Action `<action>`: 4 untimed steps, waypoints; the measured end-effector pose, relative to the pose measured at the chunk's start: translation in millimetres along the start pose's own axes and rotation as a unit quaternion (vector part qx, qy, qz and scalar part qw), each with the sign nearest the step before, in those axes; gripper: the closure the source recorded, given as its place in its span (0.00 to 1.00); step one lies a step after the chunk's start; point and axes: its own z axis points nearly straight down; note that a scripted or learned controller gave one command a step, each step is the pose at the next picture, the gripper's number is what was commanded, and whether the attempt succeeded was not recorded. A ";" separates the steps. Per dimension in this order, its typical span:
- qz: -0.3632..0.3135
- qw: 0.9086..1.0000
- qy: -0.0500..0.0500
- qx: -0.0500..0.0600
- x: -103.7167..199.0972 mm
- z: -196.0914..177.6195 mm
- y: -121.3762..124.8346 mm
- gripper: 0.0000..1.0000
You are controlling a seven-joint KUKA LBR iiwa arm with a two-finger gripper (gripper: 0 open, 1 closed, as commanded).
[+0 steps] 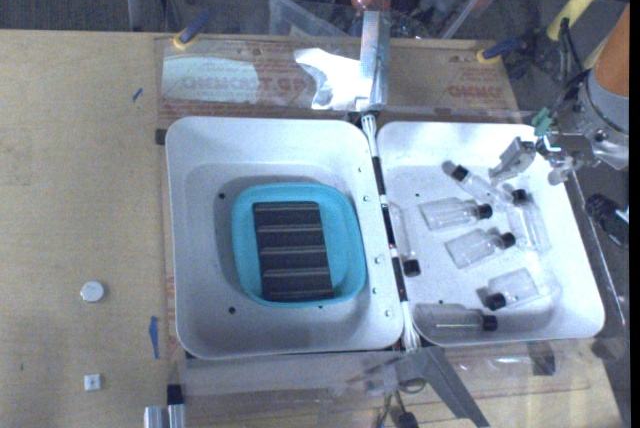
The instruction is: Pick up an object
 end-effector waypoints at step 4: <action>-0.034 0.999 0.006 -0.007 -38.5 169.8 11.4 0.00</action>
